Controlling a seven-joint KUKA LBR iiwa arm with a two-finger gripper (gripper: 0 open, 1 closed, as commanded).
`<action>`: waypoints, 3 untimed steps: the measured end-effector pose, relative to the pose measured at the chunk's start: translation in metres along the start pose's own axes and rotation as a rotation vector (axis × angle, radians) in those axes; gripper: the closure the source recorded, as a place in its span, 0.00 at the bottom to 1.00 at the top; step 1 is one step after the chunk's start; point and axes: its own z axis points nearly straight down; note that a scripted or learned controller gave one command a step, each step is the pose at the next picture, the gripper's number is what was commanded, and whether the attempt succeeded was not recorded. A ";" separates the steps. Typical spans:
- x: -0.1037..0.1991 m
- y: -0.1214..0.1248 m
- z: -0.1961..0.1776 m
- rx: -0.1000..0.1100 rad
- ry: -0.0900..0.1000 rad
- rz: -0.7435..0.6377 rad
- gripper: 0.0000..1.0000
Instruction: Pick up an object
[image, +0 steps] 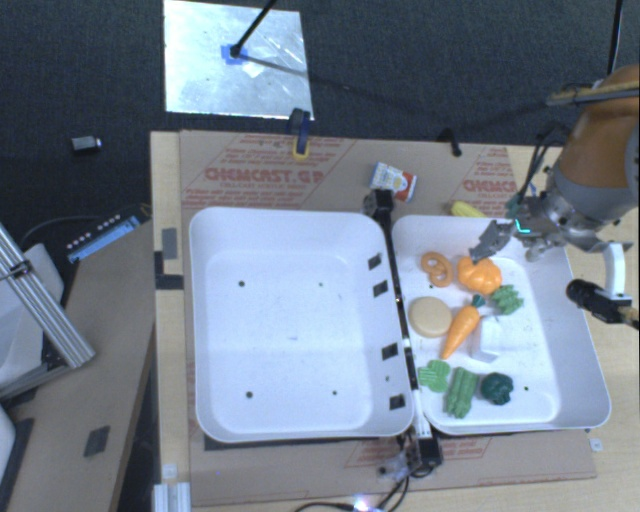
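The right bin (570, 345) holds several toy foods: an orange ring (436, 267), an orange pumpkin-like piece (478, 275), a light green leafy piece (506, 298), a beige disc (431, 316), a carrot (460, 330), a white block (488, 345), two green vegetables (434, 376) (460, 391) and a dark green broccoli (497, 387). My gripper (512, 247) hangs over the bin's far edge, just above and right of the orange piece. Its fingers stand apart with nothing between them.
The left bin (290, 320) lies beside the right one, with a row of black clips (385, 290) along the shared wall. A yellow banana (465, 210) and a small packet (392, 180) lie on the cardboard behind the bins. A black part (592, 298) juts over the right rim.
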 end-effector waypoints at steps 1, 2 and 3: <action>0.047 -0.012 0.129 -0.001 0.004 -0.002 0.00; 0.043 -0.011 0.113 -0.003 0.000 -0.001 1.00; 0.054 0.020 0.124 -0.003 0.000 -0.002 1.00</action>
